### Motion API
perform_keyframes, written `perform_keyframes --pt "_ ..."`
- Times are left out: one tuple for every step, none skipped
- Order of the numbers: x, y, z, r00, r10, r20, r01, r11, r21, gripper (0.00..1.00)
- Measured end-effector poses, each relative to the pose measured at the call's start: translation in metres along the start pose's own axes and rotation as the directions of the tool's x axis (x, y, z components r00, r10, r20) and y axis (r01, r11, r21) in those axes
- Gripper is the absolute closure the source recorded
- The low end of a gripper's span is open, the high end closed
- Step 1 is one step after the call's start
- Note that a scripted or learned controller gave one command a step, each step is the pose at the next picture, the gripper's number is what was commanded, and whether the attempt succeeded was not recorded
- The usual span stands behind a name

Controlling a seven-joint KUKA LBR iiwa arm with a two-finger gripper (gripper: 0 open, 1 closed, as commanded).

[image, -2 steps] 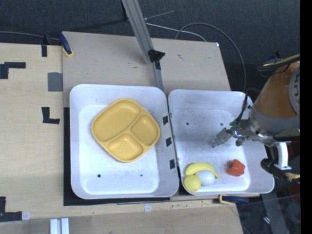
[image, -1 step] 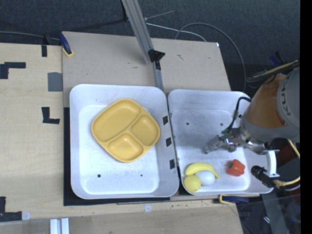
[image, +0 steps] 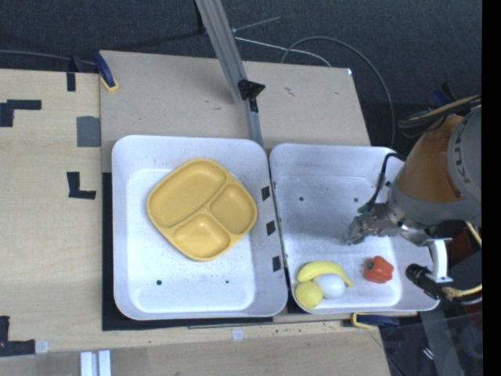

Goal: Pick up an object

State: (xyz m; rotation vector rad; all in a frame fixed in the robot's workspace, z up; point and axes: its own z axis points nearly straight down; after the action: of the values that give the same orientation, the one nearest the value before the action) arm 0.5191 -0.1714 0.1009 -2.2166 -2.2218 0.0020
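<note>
The bench (image: 47,210) is the biggest thing here, a light wood top with some dark tape marks on its left part. On it sit two shallow white bins side by side, touching along their middle edge. The left bin (image: 133,288) holds a yellow plate (image: 202,208) with three sections, lying flat a little above the middle of that bin and turned at a slant. The right bin (image: 329,171) is where the arm (image: 442,171) reaches in from the right; the arm is grey with an orange band above its wrist. A grey metal pole (image: 223,41) runs from the top of the view down to the place where the two bins meet. The hand (image: 365,229) hangs over the middle of the right bin, near its right side, with its tip pointing toward the left and low over the white floor. I cannot tell if it is apart or together, because it is small and dark from this angle. Nothing can be seen in it. The small things lie along the front edge of the right bin. A yellow banana (image: 322,270) curves over a white egg (image: 333,286), and a yellow lemon (image: 308,293) sits touching them at the left. A red pepper (image: 378,269) lies just to the right of that bunch, near the hand but apart from it.
</note>
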Motion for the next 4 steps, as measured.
perform_keyframes --pt "-0.003 0.006 -0.044 1.0 0.001 0.002 -0.001 1.0 -0.005 1.0" --pt "-0.001 -0.001 -0.09 1.0 0.001 0.002 -0.001 1.0 -0.006 1.0" --pt "0.001 0.006 -0.152 1.0 0.0 0.003 0.0 1.0 -0.009 1.0" --pt "0.062 0.0 -0.149 1.0 -0.004 0.0 0.004 1.0 -0.002 1.0"
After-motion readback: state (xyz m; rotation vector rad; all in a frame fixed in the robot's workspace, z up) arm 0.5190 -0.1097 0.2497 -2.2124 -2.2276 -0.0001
